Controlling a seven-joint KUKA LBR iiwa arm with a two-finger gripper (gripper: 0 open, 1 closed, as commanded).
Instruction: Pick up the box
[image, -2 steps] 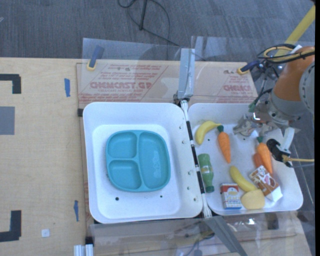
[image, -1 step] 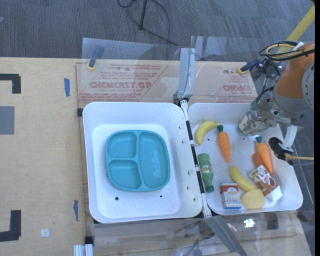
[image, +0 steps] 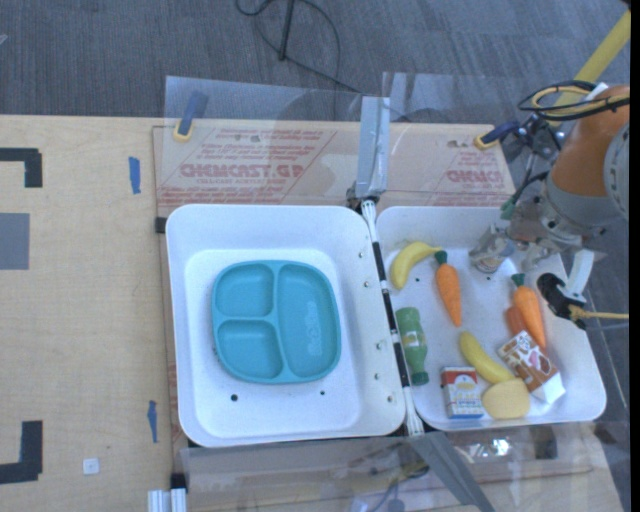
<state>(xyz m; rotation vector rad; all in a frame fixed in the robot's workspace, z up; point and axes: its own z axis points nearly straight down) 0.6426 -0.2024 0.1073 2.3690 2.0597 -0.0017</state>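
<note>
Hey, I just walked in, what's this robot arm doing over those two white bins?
The grey arm with the orange band reaches in from the right, its gripper over the far end of the right white bin. That bin holds toy food: two yellow bananas, three orange carrots, a green bottle, a yellow lemon, a brown snack packet and the small red-and-white box it is meant to pick up. The box lies untouched at the near edge, well away from the gripper. The left white bin holds a light blue divided plate.
</note>
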